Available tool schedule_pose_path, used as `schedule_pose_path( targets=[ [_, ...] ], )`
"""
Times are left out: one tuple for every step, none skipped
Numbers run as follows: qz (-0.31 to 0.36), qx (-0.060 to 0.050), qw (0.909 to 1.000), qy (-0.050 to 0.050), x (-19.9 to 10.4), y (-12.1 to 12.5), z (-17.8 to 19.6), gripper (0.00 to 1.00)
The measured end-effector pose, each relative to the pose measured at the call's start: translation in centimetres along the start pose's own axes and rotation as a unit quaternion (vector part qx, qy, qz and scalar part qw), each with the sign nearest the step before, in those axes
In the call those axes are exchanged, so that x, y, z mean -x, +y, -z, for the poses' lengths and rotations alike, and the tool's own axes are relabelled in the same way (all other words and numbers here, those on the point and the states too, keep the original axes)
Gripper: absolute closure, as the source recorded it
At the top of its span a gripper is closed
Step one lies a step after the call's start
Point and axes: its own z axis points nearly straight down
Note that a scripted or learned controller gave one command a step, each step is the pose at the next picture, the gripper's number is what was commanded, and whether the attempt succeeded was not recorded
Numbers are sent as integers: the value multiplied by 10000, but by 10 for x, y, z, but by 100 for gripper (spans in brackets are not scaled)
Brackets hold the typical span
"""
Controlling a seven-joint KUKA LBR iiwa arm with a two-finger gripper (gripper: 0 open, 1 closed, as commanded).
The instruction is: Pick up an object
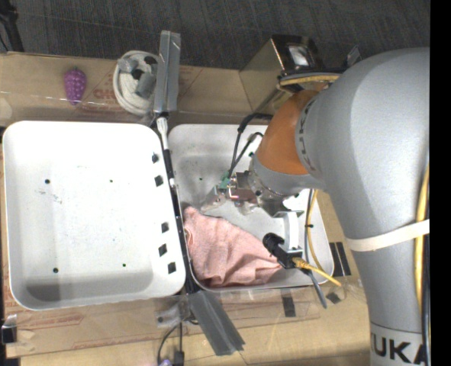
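Crumpled pink cloth [223, 250] in the right bin [202, 147], tool [227, 194] just above, grip state unclear.

Floor [95, 6]: dark grey carpet, cable along upper left. Bench top [34, 75]: brown cardboard sheeting. Purple grape cluster [75, 85] and white tape roll [136, 82] lie near back edge.

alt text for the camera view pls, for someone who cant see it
A grey robot arm with an orange band reaches from the right into the right white bin, its hand low above a crumpled pink cloth. The left white bin sits alongside, and a purple toy lies on the bench behind it.
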Motion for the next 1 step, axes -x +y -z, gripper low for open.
schedule_pose_path(
  targets=[
    [-508,6,9987,1,63,7,107,0]
  ],
)
